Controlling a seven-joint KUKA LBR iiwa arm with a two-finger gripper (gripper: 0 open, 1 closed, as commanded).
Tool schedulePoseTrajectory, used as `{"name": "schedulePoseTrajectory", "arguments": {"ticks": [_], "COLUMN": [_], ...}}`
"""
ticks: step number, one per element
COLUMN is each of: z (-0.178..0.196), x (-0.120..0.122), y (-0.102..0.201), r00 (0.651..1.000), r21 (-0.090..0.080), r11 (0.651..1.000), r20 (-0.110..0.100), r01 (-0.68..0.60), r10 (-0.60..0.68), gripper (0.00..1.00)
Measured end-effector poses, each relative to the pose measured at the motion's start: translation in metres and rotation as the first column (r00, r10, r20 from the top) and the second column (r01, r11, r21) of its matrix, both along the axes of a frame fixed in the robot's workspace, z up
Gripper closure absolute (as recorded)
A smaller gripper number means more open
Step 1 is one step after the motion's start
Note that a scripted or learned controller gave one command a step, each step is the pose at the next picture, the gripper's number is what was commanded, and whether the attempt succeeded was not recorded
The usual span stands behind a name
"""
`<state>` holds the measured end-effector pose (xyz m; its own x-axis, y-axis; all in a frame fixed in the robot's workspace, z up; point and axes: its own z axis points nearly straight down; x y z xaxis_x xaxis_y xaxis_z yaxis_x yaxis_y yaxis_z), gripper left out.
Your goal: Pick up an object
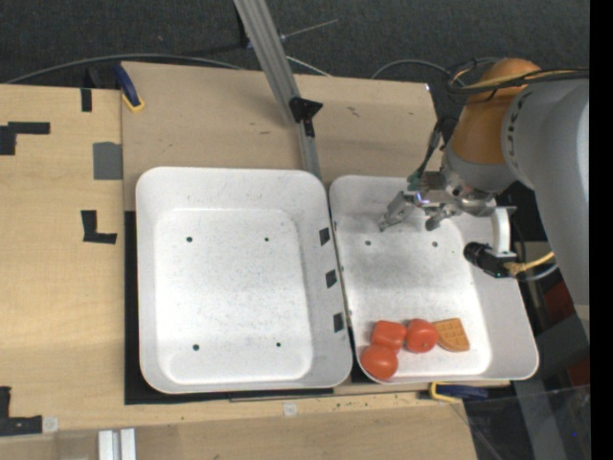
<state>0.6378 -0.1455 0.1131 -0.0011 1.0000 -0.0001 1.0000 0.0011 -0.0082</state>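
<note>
Metal two-finger gripper (410, 217): fingers spread, nothing between, over right white bin (498, 353) far edge | three red rounded objects (394, 344), orange waffle-textured wedge (452, 334): clustered, near edge, same bin | left white bin (153, 257): alongside

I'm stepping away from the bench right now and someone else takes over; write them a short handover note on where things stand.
Gripper: hovering over the far end of the right bin, fingers spread, nothing between them.
Objects: three red pieces and one orange waffle-like piece are clustered at the near edge of the right bin. The red ones touch each other, and the orange one lies beside them to the right.
Left bin: no job items seen in it.
Done: nothing picked up yet.
Left: move the gripper toward the near-edge cluster, descend, close on one object and lift it.
</note>
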Motion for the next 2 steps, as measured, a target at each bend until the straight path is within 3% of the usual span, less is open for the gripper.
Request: {"name": "schedulePoseTrajectory", "arguments": {"ticks": [1, 2], "z": [-0.026, -0.015], "x": [-0.001, 0.000], "y": [0.001, 0.002], "r00": [1.000, 1.000], "r21": [-0.001, 0.000], "r11": [1.000, 1.000], "r20": [0.004, 0.007], "r01": [-0.001, -0.002], "r10": [0.001, 0.002], "gripper": [0.00, 1.00]}}
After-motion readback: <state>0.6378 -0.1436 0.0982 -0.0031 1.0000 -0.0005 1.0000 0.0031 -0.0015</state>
